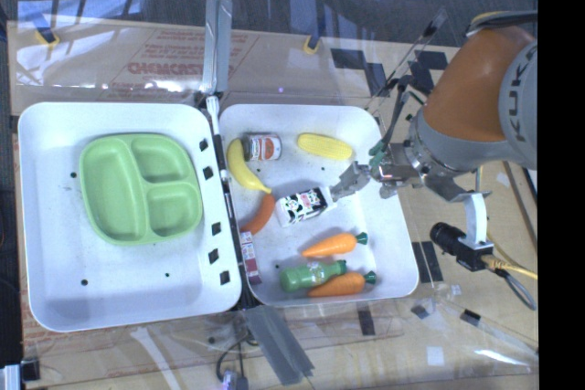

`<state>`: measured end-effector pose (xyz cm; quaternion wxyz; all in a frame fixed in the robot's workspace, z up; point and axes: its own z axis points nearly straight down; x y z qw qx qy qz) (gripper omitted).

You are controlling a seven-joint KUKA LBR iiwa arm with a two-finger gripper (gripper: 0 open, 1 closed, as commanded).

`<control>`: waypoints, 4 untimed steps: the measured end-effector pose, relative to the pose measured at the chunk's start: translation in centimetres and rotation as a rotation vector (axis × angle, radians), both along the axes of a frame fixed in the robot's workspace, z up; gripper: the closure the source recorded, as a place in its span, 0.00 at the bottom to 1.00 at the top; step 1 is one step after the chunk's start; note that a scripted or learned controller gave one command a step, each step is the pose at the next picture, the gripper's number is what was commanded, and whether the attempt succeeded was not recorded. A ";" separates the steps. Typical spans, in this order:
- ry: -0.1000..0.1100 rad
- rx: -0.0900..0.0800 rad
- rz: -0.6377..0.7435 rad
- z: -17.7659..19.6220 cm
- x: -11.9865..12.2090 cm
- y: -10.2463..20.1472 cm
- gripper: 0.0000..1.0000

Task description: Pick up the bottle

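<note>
The bottle [311, 275] is green with a pale label and lies on its side near the front of the right bin [395, 244]. One orange carrot [331, 244] lies just behind it and another carrot [340, 285] lies at its front right. My gripper [353, 180] hangs over the right side of that bin, beside a black-and-white milk carton [303, 205]. It is well behind the bottle and apart from it. Nothing shows in its grasp.
The right bin also holds a banana [242, 166], a red can [263, 147], a corn cob [324, 145] and a sausage [260, 215]. A green divided plate [142, 187] sits in the left bin [46, 288]. The arm's grey and orange body [475, 100] looms at the right.
</note>
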<state>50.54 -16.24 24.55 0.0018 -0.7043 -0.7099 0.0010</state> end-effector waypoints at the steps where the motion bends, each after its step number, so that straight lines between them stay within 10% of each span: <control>1: 0.004 -0.001 -0.010 -6.3 5.6 0.0 0.00; 2: -0.022 -0.004 0.210 -13.1 3.4 0.1 0.00; 3: -0.019 -0.001 -0.236 -13.2 8.7 -4.7 0.00; 4: -0.024 0.002 -0.227 -12.0 9.0 -4.4 1.00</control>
